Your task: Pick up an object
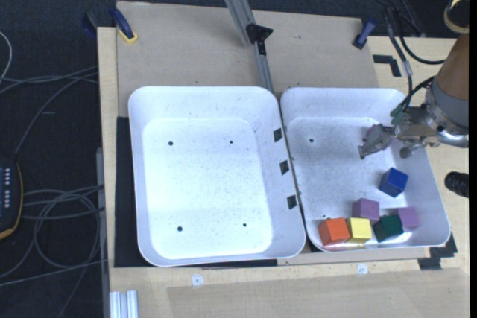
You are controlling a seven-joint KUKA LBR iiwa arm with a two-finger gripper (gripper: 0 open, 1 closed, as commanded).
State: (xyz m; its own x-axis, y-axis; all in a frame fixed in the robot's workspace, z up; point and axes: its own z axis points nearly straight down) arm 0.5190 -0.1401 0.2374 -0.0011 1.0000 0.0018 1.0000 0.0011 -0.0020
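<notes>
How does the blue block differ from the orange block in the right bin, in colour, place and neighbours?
The blue block is dark blue; the orange block is orange-red. The blue block stands alone, higher in the right bin and nearer the gripper; the orange block lies by the bin's near edge, at the left end of a row, close beside the yellow block. The orange block looks slightly larger. Both are small cube-like blocks resting on the bin floor.

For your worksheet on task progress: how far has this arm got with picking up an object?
Done: the end effector is over the right bin. In hand: nothing shows between its fingers; it sits above the blue block. Left: any grasp and lift. The blue block, orange block, yellow block, green block and two purple blocks all lie on the bin floor.
</notes>
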